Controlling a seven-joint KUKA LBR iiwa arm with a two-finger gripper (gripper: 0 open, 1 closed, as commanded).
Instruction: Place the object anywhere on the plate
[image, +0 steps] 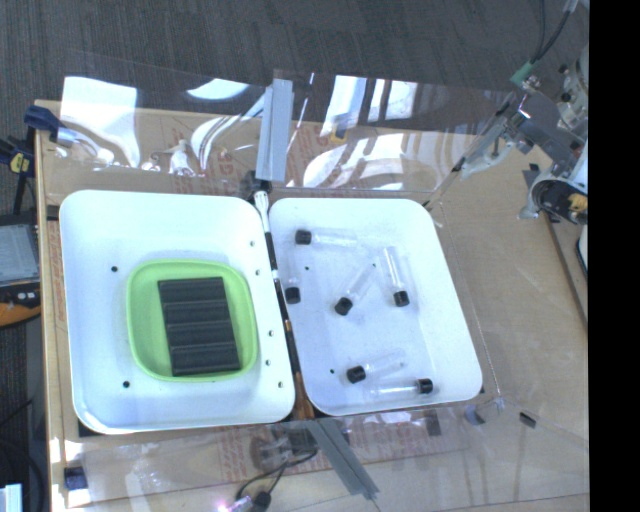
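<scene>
A: Item one, left bin (90, 300). Contents?

B: One green plate (140, 330), square with rounded corners, lying flat near the bin's middle. A dark ribbed block (198, 325) sits on its middle. A bare green margin runs around the block on all sides.

A: Item two, right bin (440, 300)?

B: Clear vials with black caps, six caps counted, lying loose. One vial (352, 294) lies tilted near the middle, another (396, 275) just beside it, a pair (385, 378) near the front wall, one (325, 238) by the back. All apart from the plate.

A: The arm?

B: Only part of it (545, 125) shows at the upper right, off the tabletop's far corner, well away from both bins. The claw's state: cannot tell.

A: Task status?

B: Judged not begun. No vial lies on the plate; every one is in the right bin.

A: Room to move?

B: Open space above both bins. The raised walls meet in the middle (272, 290) and would have to be crossed. The landing area is judged narrow: the green margin, or the block's top. The vials near the front wall look harder to reach.
</scene>
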